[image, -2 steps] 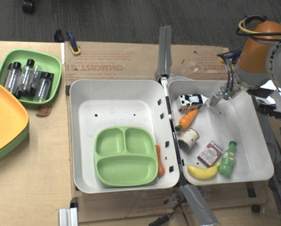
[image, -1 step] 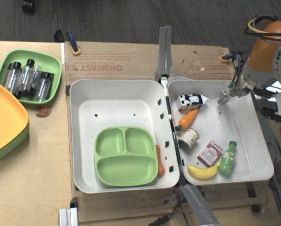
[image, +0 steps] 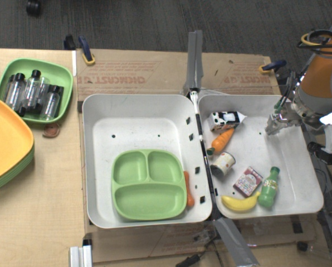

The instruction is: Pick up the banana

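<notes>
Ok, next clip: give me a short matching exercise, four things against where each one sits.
Things:
1. banana
2. green plate
3. carrot
4. green bottle

Places:
A. left bin, near its front
B. right bin, against its front wall
C. right bin, right of the banana, touching it
D. right bin, near the wall between the bins, below the black and white toy

Pairs: 1-B, 2-A, 3-D, 4-C

Two white bins, one banana, two carrots, four vials.

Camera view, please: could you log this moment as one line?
gripper: over right bin's far right edge | banana: on bin floor at near edge, beside green bottle | grasp: not yet
</notes>
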### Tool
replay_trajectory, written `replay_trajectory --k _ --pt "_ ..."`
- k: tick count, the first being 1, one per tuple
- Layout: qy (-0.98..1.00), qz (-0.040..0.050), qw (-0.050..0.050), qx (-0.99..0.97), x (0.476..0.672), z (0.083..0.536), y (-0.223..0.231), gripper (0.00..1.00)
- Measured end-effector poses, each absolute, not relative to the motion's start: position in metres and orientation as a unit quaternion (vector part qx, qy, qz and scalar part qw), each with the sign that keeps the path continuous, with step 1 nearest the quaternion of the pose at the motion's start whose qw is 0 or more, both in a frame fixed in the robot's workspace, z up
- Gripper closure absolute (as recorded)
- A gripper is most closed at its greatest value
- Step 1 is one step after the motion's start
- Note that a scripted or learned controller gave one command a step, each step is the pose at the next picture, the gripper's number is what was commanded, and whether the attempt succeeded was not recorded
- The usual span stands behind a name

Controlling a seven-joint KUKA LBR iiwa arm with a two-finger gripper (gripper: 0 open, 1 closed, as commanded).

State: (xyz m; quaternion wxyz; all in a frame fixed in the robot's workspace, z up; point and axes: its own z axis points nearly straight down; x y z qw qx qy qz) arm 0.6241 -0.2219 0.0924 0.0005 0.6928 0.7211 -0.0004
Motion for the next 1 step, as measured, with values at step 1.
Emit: replay_trajectory --k 1 --pt "0.53 -0.001 0.0 0.848 0.6587 0.0918 -0.2088 1.0"
